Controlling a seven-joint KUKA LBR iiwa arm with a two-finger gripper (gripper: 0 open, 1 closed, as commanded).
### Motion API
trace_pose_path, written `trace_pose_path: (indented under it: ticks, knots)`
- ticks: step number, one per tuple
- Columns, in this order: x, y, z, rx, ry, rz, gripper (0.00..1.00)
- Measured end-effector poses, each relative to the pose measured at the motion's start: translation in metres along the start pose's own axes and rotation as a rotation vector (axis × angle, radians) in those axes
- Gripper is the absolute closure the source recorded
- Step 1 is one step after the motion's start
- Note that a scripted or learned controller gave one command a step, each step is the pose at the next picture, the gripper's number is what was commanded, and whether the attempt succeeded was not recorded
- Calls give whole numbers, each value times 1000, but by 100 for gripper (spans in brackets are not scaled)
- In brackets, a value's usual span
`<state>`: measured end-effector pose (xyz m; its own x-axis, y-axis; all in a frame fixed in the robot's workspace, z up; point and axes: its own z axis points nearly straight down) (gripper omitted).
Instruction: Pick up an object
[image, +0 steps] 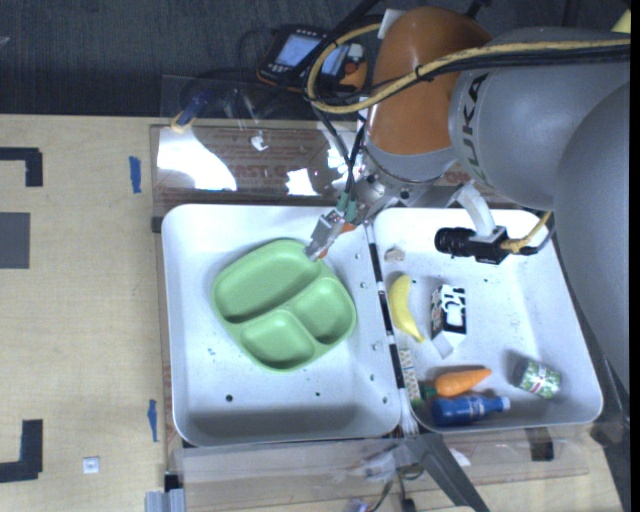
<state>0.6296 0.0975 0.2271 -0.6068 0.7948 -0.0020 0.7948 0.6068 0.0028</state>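
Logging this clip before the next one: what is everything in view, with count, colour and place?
bins: 2, white, side by side on the bench
divided plate: 1, green, left bin
banana: 1, yellow, right bin near the divider
black-and-white packet: 1, right of the banana
carrot: 1, orange, right bin front
bottle: 1, blue, below the carrot
small can: 1, green-white, right bin front corner
arm: 1, grey with orange band
gripper: 1, at the plate's far rim

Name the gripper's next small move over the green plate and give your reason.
Probably a short descent onto the rim. The gripper sits at the upper right edge of the green divided plate in the left bin, with nothing seen between its fingers, so closing on that raised edge looks like the nearest grasp.
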Motion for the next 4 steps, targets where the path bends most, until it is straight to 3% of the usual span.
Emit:
trace_pose_path:
  ticks: [1, 2, 3, 4]
  knots:
    - [27, -19, -12, 1, 2, -285, 100]
    - [54, 46, 67, -1, 1, -398, 100]
    - [-16, -22, 10, -1, -1, -254, 100]
    - [6, -10, -28, -3, -2, -430, 100]
